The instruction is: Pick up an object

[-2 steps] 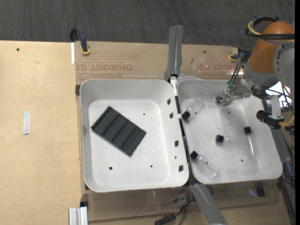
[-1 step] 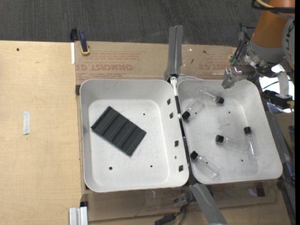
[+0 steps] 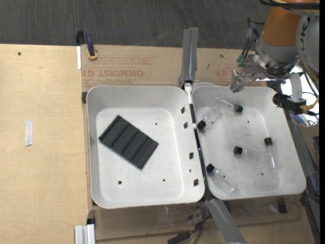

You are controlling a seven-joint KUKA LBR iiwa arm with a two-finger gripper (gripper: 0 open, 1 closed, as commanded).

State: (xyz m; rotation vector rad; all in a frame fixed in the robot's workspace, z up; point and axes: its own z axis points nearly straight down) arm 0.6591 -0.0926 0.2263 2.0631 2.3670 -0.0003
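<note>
The gripper (image 3: 237, 82) hangs above the far rim of the right bin (image 3: 284, 187). Below and toward the viewer, five clear vials with black caps lie scattered, the nearest vial (image 3: 228, 104) just beneath the gripper. Bare floor opens between them at mid-bin. Beyond the central divider (image 3: 195, 136), the left bin (image 3: 101, 187) holds a dark ribbed panel (image 3: 128, 141), with open floor around it.

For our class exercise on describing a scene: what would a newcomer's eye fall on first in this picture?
First, the dark ribbed slab lying at a slant in the left bin, stark against the white. Next, the arm's orange band at the upper right, with the gripper hanging over the right bin's far edge. Then the clear little vials with black caps scattered across that bin.
</note>
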